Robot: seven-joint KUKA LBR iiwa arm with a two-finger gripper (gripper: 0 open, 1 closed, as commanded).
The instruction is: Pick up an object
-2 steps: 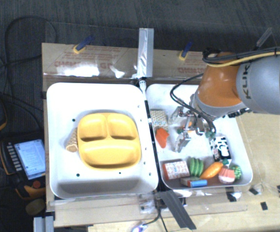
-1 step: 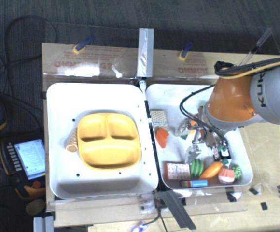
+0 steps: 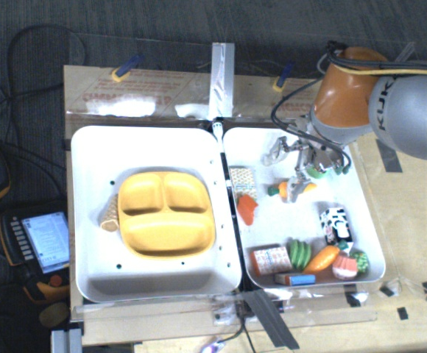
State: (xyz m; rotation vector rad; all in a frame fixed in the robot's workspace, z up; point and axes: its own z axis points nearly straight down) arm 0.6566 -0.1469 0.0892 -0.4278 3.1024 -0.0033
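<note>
One carrot (image 3: 322, 258) pointing lower-left, diagonal

Glossy yellow plastic tray (image 3: 166, 212), smooth white bins (image 3: 88, 197), matt cardboard backing (image 3: 147, 87).

We see even, bright overhead light that blows the white bins (image 3: 147, 142) nearly featureless, throws soft shadows under the yellow tray (image 3: 167, 212), leaves the dark floor (image 3: 125, 9) dim, and renders small items slightly soft and grainy.

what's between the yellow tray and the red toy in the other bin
The camera view shows the bins' white walls between the yellow tray and the red toy.
</note>
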